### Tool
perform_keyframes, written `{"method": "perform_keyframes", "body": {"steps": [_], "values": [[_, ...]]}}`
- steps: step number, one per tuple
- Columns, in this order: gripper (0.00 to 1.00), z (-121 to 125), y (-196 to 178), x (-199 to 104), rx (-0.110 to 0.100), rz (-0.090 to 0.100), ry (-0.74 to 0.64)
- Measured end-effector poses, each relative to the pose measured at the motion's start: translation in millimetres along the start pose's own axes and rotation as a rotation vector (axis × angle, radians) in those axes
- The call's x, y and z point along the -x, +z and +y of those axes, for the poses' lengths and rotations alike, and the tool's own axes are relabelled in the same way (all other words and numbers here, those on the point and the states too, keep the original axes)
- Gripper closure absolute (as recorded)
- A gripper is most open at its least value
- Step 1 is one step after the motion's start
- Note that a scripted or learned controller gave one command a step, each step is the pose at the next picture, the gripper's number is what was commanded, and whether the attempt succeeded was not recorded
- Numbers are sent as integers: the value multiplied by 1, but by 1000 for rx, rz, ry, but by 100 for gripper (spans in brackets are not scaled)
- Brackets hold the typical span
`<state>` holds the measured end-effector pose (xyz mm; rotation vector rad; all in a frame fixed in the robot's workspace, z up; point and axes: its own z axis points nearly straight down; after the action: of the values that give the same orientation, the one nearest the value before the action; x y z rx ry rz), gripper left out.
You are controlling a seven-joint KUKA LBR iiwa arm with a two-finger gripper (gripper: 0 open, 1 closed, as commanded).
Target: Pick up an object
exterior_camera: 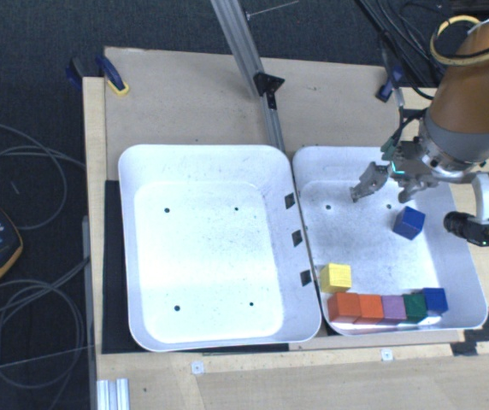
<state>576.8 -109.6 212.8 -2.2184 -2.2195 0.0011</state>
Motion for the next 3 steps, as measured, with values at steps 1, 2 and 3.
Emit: {"method": "perform_keyframes", "body": {"steps": [1,2,3], "values": [[0,-14,12,-24,-1,1,-2],[0,21,13,-62,6,-1,-5],[0,72,13,-81,9,-2,-4]]}}
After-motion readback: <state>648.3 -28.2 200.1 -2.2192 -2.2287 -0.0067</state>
